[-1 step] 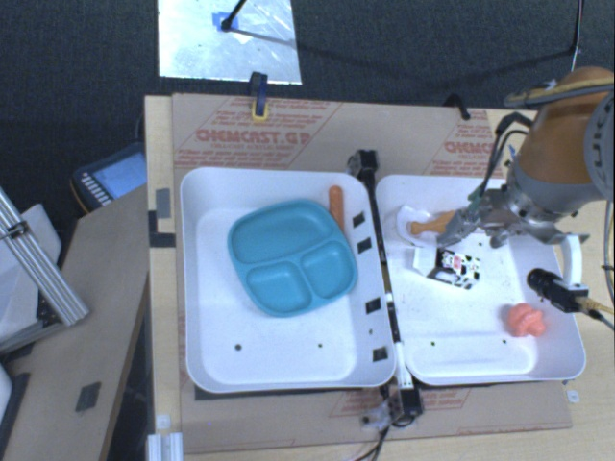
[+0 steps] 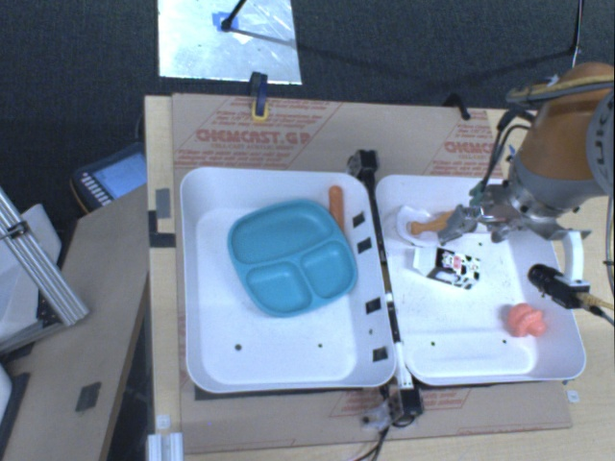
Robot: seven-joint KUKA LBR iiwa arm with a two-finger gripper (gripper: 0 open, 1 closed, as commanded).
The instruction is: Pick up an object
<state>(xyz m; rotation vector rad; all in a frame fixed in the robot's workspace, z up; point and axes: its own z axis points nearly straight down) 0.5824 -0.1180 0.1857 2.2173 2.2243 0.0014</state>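
My gripper (image 2: pixel 479 230) hangs over the back half of the right bin (image 2: pixel 480 361), open, with nothing between its fingers. Just below it in the view lies a small black-and-white patterned block (image 2: pixel 455 267). To its left sits a white scoop-like piece holding an orange-tan item (image 2: pixel 419 225), close to one fingertip. A pink lump (image 2: pixel 525 320) rests near the bin's front right corner.
The left bin (image 2: pixel 221 353) holds a blue divided plate (image 2: pixel 291 256), with an orange sausage-shaped toy (image 2: pixel 335 206) at the plate's back right edge. A black-clipped divider (image 2: pixel 377 267) separates the bins. The arm's orange band (image 2: pixel 567 133) rises at the right.
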